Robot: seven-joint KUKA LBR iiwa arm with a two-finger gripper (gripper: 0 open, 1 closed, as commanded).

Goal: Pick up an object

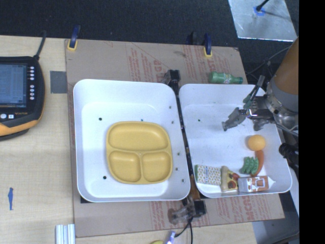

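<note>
Two metal fingers of your tool (234, 120) hang apart over the right bin (213, 146), gripping nothing. Below it sit a round orange (256, 142), a carrot (259, 161) and flat packets (208, 174); the left bin (86, 136) holds a smooth yellow tray (138, 152).

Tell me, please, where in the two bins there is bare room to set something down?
Left bin: the yellow tray takes the middle, leaving bare floor above it toward the far wall. Right bin: the floor is open left of the gripper, down to the packets. Its near right corner is crowded with the orange, carrot and cartons.
</note>
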